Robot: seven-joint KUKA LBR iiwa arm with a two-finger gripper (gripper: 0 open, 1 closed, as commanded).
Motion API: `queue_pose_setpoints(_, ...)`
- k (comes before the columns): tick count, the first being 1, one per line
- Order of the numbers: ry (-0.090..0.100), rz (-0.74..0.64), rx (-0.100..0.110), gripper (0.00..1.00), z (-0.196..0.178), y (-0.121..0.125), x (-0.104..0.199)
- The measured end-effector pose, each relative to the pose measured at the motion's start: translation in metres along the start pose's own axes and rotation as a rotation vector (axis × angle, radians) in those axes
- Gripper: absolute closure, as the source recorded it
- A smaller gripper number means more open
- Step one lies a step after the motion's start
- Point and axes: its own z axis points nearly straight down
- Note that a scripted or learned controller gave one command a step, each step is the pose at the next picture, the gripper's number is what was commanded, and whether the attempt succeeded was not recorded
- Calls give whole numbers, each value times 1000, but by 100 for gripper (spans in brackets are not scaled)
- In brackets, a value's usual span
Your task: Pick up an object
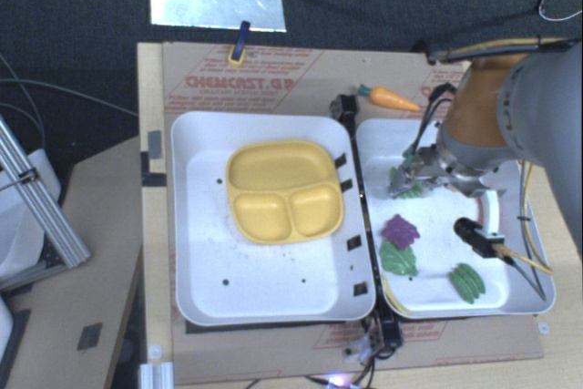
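Observation:
My gripper point(404, 185) is low in the right bin point(428, 303), near its upper left part. It sits right on top of a green leafy toy point(413, 189), which it partly hides. Nearer the front lie a purple toy point(400, 230), a green leaf-shaped piece point(398, 260) touching it below, and a green pea pod point(467, 281) toward the bin's front right corner.
The left bin point(205, 287) holds a yellow divided plate point(283, 190). An orange carrot point(393, 98) lies on the bench behind the right bin. The arm's grey body and orange band point(478, 109) hang over the right bin's far right side.

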Motion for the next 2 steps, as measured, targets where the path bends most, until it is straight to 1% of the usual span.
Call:
queue_pose_setpoints(1, 2, -8, -9, 100, -96, 26, 68)
queue_pose_setpoints(2, 0, 1, 2, 0, -89, 23, 63)
